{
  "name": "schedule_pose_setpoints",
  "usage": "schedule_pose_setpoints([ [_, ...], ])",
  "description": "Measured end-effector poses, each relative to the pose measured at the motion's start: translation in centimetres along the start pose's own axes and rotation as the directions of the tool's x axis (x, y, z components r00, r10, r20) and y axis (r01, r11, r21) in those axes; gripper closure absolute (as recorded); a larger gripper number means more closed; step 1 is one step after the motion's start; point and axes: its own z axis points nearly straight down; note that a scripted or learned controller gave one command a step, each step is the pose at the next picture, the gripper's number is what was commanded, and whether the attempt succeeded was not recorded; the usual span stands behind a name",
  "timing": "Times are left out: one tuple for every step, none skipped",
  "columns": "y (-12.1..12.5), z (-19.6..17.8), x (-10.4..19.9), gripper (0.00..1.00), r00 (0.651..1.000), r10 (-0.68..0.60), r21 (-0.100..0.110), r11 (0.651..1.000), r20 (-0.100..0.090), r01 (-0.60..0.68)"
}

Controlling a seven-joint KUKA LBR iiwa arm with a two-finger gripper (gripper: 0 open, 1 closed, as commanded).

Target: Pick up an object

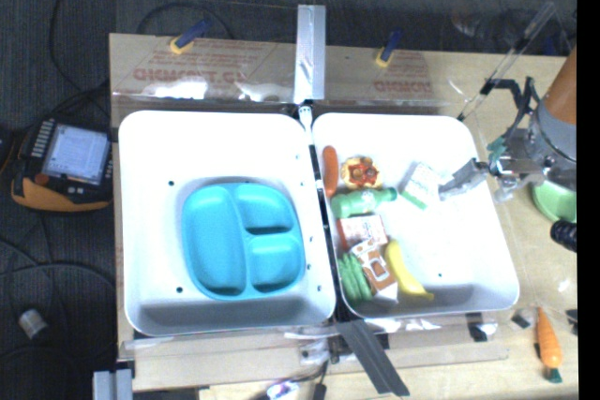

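The right bin (469, 248) holds a heap of toy groceries along its left side: an orange sausage-like piece (329, 169), a small pizza slice (360, 170), a green bottle (364, 200), a red and white carton (361, 228), a brown box (377, 268), a yellow banana (406, 274) and a green ribbed piece (351, 277). A white packet (422, 184) lies apart, nearer the bin's middle. My gripper (466, 177) hangs over the bin's right rim, just right of the white packet, and nothing shows in it.
The left bin (150, 164) holds a blue divided tray (246, 236). On the bench at the right lie a green round thing (553, 198) and a small orange carrot (547, 348). A metal divider post (310, 51) stands behind the bins.
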Motion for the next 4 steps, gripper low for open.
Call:
schedule_pose_setpoints([
  [-2.5,12.5,5.5,0.00,0.958,-0.285,0.000,0.958,-0.002,0.285],
  [-1.7,15.5,6.7,0.00,0.932,-0.363,-0.029,0.931,0.013,0.363],
  [-2.7,8.6,8.5,0.00,0.996,-0.089,0.001,0.996,0.001,0.089],
  [-2.7,8.0,8.5,1.00,0.996,-0.089,0.008,0.996,-0.002,0.089],
])
